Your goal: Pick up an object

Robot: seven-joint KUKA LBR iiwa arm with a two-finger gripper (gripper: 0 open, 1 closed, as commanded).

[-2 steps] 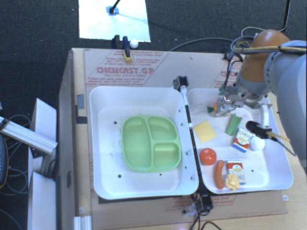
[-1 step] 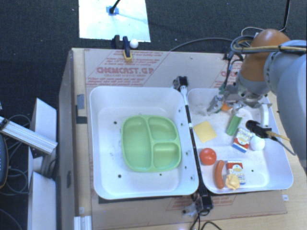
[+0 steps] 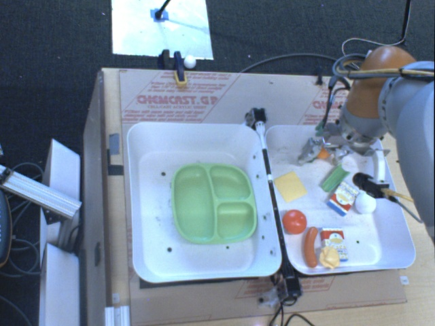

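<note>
Lying just right of the gripper point(image 3: 317, 149) is a small orange piece point(image 3: 325, 154), so close that the two seem to touch, though I cannot tell whether they do. Both sit behind the yellow slice point(image 3: 291, 186), up and to its right, near the back wall of the right bin point(image 3: 387, 246). Whether the gripper is spread or pressed together cannot be told from this slant, and nothing can be seen pinched in it.

The arm point(image 3: 411, 121) comes in from the right, well right of the yellow slice, its grey body crossing the bin's right edge. Its orange band point(image 3: 372, 87) bends over the back rim, with the wrist pointing down and left into the bin.

Far left of the yellow slice, the left bin point(image 3: 133, 202) holds a green divided plate point(image 3: 214, 202) lying flat. The yellow slice itself lies flat close to the wall between the bins. Just in front of it is a red tomato point(image 3: 294, 221), and further forward a sausage point(image 3: 311, 246) lies lengthwise. Beside the sausage is a red-and-white box point(image 3: 334, 238) with a yellow lump point(image 3: 329, 257) at its front edge. Right of the yellow slice a green block point(image 3: 334, 178) lies slanted, touching a small carton point(image 3: 342, 197). Further right a white egg point(image 3: 366, 204) rests beside the carton. These things crowd the floor below the wrist.
</note>
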